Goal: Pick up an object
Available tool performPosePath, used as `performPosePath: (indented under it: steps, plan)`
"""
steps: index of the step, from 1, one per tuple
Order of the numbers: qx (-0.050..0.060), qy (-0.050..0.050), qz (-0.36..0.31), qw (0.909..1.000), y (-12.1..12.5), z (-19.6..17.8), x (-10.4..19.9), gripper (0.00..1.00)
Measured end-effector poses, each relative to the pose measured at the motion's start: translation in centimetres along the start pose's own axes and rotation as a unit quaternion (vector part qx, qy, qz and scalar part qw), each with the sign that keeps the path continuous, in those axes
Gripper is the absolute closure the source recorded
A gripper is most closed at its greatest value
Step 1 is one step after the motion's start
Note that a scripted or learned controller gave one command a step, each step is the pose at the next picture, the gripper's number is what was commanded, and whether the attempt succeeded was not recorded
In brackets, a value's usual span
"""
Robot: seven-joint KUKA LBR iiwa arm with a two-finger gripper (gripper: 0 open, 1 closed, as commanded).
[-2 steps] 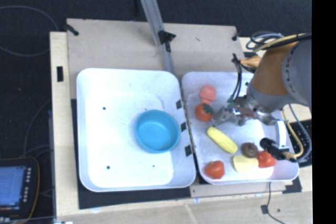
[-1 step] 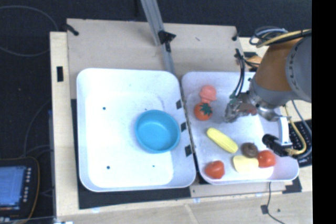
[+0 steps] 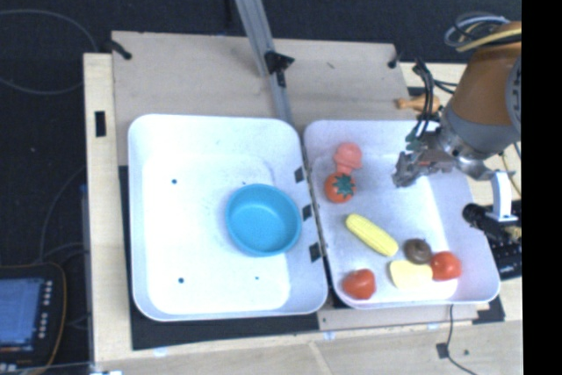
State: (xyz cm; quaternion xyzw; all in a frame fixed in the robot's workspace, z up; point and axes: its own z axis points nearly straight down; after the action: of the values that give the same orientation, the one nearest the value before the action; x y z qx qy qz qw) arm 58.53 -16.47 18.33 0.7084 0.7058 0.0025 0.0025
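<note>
At 3 o'clock of the right bin (image 3: 457,189) the gripper (image 3: 409,171) is hung w/ nothing seen between its fingers, jaw state can't be told, while the corn (image 3: 371,234) is left at 7 o'clock of it, probably approach staging

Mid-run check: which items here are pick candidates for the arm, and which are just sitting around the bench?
Pick candidates, all in the right bin:
- pink piece
- tomato with green top
- yellow corn
- brown piece
- pale yellow piece
- two red pieces
The gripper hovers over this bin.

Just lying about:
- blue bowl in the left bin
- grey pole
</note>
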Motion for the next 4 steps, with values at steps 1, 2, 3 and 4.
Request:
performPosePath:
  steps: [1, 2, 3, 4]
  plan:
    - [0.0, 0.0, -0.004, 1.0, 0.2, -5.6, -0.1, 1.0]
    - [-0.001, 0.0, -0.006, 1.0, 0.4, -11.3, -0.2, 1.0]
    - [0.005, 0.001, -0.006, 1.0, 0.5, -11.1, 5.2, 1.0]
    - [0.004, 0.0, -0.005, 1.0, -0.1, -9.6, 9.4, 1.0]
